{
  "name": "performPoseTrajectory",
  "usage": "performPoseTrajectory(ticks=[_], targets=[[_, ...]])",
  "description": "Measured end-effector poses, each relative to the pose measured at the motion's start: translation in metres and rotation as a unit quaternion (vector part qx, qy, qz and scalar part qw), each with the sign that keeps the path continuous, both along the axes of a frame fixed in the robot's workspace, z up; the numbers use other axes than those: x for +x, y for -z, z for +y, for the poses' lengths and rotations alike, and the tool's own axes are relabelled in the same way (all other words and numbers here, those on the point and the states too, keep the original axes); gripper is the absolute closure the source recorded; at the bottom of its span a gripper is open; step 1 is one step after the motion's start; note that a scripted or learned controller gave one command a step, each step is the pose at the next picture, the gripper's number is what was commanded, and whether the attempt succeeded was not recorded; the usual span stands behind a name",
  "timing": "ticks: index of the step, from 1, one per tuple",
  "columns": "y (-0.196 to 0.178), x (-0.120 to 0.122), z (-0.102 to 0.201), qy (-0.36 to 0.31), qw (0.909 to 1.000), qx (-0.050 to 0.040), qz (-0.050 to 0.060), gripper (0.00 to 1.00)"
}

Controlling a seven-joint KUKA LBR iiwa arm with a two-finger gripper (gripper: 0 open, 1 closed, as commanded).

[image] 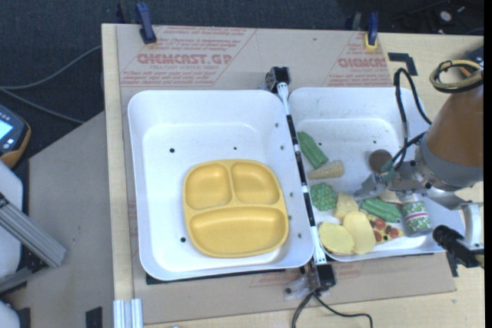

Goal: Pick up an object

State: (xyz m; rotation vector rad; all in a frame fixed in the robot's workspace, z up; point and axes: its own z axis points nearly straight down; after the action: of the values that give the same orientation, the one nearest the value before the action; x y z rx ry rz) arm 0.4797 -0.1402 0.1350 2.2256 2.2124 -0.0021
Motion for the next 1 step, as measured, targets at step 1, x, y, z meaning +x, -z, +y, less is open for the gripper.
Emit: performPoseTrajectory(ticks=[1], targets=[[0.0488, 0.0011, -0.0554, -0.002, 1.0, 0.0031, -0.001, 0.0]])
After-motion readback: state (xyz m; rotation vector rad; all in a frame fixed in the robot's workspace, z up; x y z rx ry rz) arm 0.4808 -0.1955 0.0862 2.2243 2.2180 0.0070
